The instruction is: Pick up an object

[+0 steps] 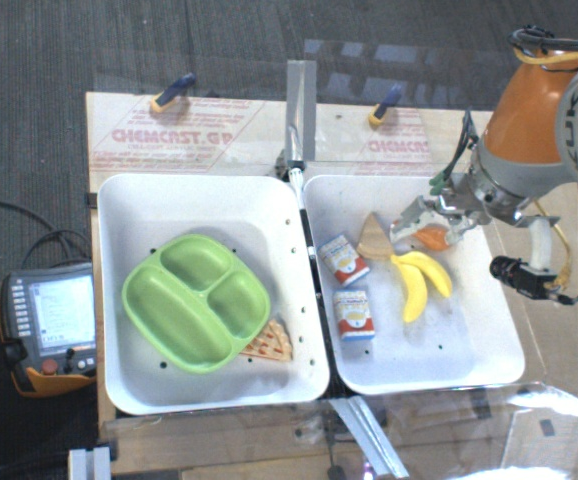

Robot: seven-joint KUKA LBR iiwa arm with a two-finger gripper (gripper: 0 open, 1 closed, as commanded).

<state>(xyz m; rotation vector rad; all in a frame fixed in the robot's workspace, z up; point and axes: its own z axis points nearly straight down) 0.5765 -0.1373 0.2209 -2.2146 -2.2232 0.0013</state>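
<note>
White plastic all along the near side of the bench: two shallow bins sit side by side, and the nearest things lie low in them. In the left bin (pixel 129 203) a lime-green divided plate (pixel 196 302) with three compartments takes up the middle, and a waffle-patterned pizza-slice toy (pixel 272 343) pokes out from under its right rim, touching it. To the left, off the bench, a teach pendant (pixel 47 332) with a lit screen rests on the dark floor, cable looping away.

Now the right bin (pixel 469 368). Nearest is a small red-and-white carton (pixel 354 314), lying flat, and just beyond it a second carton (pixel 342 259) of the same sort, tilted, close to the divider. To their right lies a yellow banana (pixel 420 280), curved, its tip pointing toward the near edge. Beyond the banana, a tan wedge like a bread slice (pixel 374 236) lies flat.

And right there is the gripper (pixel 424 230), down inside the bin above the banana's far end. An orange object (pixel 433 238) sits at its fingertips, touching or nearly so, but whether the claw is apart or pinched onto it I honestly cannot tell from this angle. The grey arm with its orange band (pixel 529 118) comes in from the right.

Farthest back, a board printed with red lettering (pixel 179 136), with two blue-and-yellow clamps (pixel 172 94) along it.
</note>
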